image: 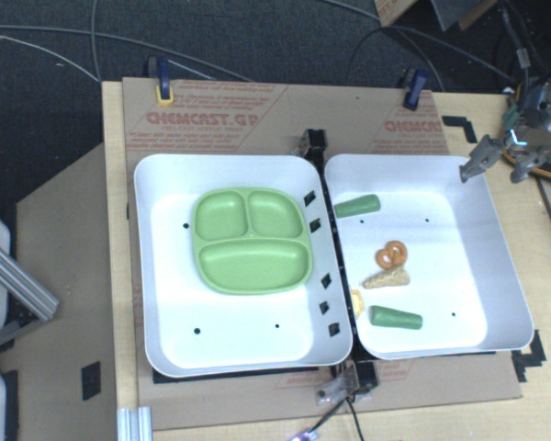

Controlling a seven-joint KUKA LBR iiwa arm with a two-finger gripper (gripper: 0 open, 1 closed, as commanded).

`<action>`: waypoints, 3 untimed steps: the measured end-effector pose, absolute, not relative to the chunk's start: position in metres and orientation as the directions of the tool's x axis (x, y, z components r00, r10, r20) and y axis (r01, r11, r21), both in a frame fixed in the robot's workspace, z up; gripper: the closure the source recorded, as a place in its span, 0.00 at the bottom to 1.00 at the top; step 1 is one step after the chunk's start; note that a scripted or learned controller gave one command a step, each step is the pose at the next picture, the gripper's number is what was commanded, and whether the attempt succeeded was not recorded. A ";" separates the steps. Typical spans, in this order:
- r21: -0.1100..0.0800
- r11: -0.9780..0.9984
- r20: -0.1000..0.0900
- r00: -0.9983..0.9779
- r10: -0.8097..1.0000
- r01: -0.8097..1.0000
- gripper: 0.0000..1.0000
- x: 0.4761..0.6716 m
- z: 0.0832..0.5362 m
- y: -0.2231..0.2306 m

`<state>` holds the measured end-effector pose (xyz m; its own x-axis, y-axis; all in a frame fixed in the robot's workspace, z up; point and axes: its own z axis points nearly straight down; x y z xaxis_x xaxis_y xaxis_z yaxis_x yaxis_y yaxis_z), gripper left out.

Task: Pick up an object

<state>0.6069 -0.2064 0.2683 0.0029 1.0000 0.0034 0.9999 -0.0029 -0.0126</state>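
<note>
Evidently the gripper (485, 157), grip state unclear to me, is hanging at the right bin's (482, 237) far corner, with the pretzel (392, 254) and green pieces (396, 318) lying well ahead, awaiting picking.

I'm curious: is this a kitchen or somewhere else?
Probably a robot lab: two shallow white bins clamped to a board, loose cables on dark floor, and toy food beside a green divided plate.

Tool (523, 141): grey metal, pale and shiny in places
Finger (476, 162): 1 flat grey blade
Wiring: thin orange and dark strands
</note>
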 end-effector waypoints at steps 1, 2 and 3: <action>0.000 0.000 0.000 0.000 1.000 1.000 0.00 0.609 0.276 -0.206; -0.005 0.000 0.002 0.000 1.000 1.000 0.00 0.611 0.233 -0.207; -0.007 -0.001 0.002 0.001 1.000 1.000 0.00 0.614 0.176 -0.215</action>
